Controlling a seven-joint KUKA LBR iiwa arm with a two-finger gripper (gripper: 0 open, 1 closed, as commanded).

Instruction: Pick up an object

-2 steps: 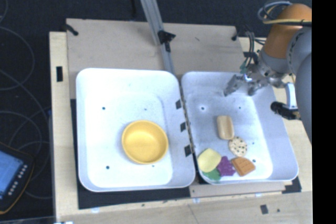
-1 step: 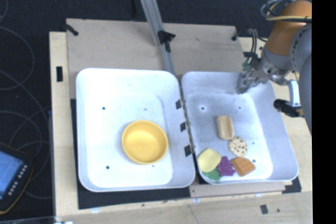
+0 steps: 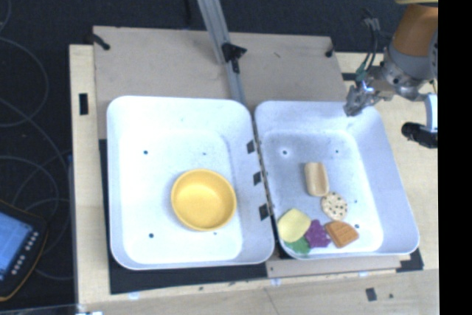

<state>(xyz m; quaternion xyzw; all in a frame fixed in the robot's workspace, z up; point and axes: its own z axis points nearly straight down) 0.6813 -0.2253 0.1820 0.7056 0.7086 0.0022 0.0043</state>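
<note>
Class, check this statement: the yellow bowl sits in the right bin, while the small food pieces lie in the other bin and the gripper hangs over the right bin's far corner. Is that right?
Not quite. The camera view shows the yellow bowl in the left bin, not the right. The rest stands: the small food pieces lie in the other, right bin, and the gripper hangs over that bin's far corner.

Both bins white. Bowl yellow. Right bin: tan bread piece, speckled cream cookie, orange ridged wedge, purple grapes, yellow-green piece. Tabletop beige.
</note>
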